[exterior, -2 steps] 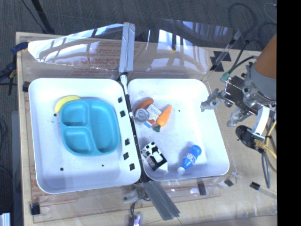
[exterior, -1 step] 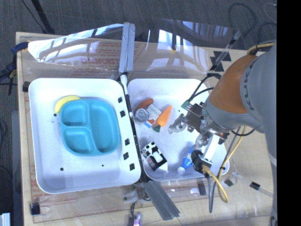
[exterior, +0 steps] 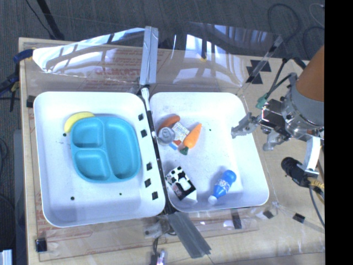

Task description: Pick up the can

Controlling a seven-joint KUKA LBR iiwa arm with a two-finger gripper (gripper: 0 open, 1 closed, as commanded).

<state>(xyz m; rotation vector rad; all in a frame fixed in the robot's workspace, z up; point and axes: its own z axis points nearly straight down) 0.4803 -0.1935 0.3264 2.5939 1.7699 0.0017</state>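
Can [exterior: 169,132] in right bin [exterior: 242,164]; fingers [exterior: 241,129] at rim, holding nothing.

Two bins [exterior: 49,203], one tray [exterior: 105,148], can [exterior: 168,133], carrot [exterior: 192,136], bottle [exterior: 222,185].

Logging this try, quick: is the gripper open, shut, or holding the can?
Gripper: at the right bin's right rim, holding nothing; the can lies apart.

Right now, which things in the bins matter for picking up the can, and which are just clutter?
For the job:
can, lying in the right bin
gripper, over that bin's right rim

Just lying about:
carrot
sausage
blue bottle
black-and-white box
blue divided plate
banana
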